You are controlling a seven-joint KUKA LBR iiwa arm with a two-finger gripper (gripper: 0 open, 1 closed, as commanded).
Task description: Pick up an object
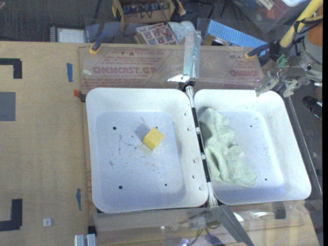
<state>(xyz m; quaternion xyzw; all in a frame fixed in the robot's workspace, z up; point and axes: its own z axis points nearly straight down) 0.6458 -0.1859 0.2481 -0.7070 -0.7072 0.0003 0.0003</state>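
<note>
Pick not yet begun. Yellow block (153, 138) lies in the left bin (102, 188); pale green cloth (224, 150) in the right bin (294, 183). Hand (277, 85), beyond the right bin's far corner, carries nothing; finger spread cannot be told.

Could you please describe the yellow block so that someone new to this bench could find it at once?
Two white bins sit side by side; look in the left bin. Near its middle lies the yellow block, small and cube-like. It is the one bright, hard-edged thing here; the right bin holds a pale, crumpled cloth.
</note>
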